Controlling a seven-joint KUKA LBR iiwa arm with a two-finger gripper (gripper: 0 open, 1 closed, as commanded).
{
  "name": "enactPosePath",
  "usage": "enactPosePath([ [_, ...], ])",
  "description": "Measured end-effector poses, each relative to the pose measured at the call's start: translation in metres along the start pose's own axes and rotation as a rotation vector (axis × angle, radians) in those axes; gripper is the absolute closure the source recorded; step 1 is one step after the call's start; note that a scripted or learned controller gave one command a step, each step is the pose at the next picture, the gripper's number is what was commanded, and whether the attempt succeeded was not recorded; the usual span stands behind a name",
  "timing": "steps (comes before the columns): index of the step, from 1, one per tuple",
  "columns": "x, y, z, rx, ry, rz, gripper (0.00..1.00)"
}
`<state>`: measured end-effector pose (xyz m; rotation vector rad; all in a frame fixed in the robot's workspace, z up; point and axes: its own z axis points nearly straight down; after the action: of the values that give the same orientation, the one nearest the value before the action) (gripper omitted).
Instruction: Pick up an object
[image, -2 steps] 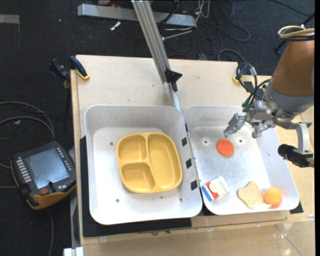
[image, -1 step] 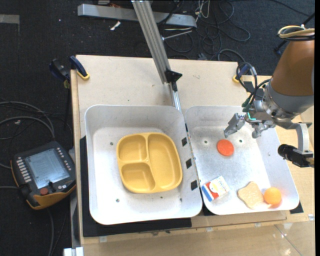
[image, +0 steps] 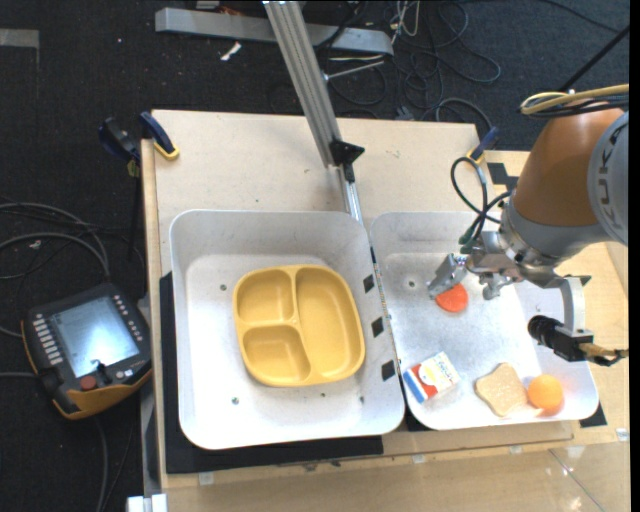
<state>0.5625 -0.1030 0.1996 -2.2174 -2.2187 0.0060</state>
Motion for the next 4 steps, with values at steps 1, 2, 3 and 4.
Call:
enactPosePath([
  [1,-0.008,-0.003,0.048,0.0,-0.001,0.002,0.0],
  [2,-0.007,-0.004,0.102,0.0,0.0,0.001,0.0],
  [3,-0.008,-0.002,0.089,-0.007,-0.001,0.001,1.0],
  [4,-0.015,-0.003,0.043,-0.011,-0.002,0.001,1.0],
])
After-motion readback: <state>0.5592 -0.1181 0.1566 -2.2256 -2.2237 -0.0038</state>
